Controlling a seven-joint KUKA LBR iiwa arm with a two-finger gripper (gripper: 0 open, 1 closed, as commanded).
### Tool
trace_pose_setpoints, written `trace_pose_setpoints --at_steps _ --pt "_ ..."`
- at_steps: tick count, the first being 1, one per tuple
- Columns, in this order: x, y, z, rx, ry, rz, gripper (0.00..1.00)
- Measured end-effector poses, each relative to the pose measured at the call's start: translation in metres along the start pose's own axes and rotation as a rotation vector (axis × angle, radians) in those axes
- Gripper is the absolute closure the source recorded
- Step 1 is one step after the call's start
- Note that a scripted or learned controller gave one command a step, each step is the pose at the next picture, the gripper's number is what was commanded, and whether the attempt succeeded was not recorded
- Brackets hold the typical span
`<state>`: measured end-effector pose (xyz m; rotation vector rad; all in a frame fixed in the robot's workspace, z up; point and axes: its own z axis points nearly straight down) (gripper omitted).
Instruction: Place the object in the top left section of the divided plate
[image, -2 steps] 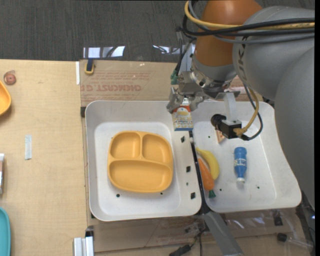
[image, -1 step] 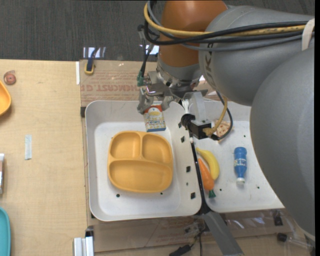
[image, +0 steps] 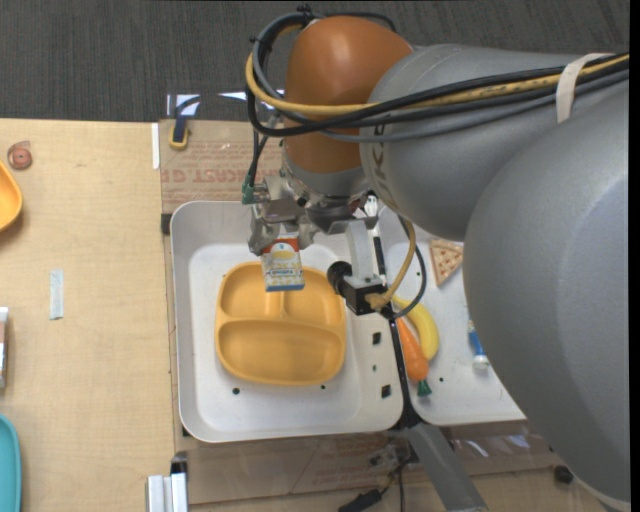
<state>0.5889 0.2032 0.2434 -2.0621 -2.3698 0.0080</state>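
One small labelled packet (image: 284, 269) is hanging pinched in the gripper (image: 283, 250) over the yellow divided plate (image: 281, 345), at its twelve o'clock rim, probably lining up for release; banana (image: 424, 330) and carrot (image: 411, 357) are lying at three o'clock.

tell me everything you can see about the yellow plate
The plate is a yellow-orange divided dish, smooth like plastic, with rounded corners and raised ridges splitting it into one large lower section and two smaller upper ones. It lies flat in the left bin. A small packet with a blue and white label hangs over its upper edge, under the gripper; whether it touches the plate is unclear.
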Motion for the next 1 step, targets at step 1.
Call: trace_pose_setpoints --at_steps 1 --pt "0.0 0.0001 -0.0001 0.0 0.0 0.0 0.0"
